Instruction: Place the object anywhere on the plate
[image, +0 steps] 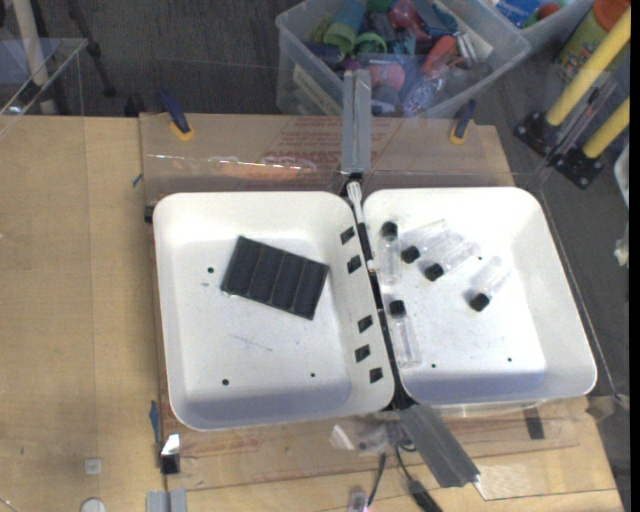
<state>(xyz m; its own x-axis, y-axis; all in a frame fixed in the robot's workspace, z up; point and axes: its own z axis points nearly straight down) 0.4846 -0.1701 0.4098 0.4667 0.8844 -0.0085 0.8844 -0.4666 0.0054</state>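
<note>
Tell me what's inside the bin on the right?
The right bin holds several small clear bottles with black caps, lying scattered. What is inside the bottles is too small to tell.

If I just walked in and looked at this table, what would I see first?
Probably the dark ribbed plate, lying flat at a slant in the left white bin, because it is so black against the white. Next come the little clear bottles with black caps, scattered in the right white bin. Behind the bins sits a clear tub of colourful toys.
</note>
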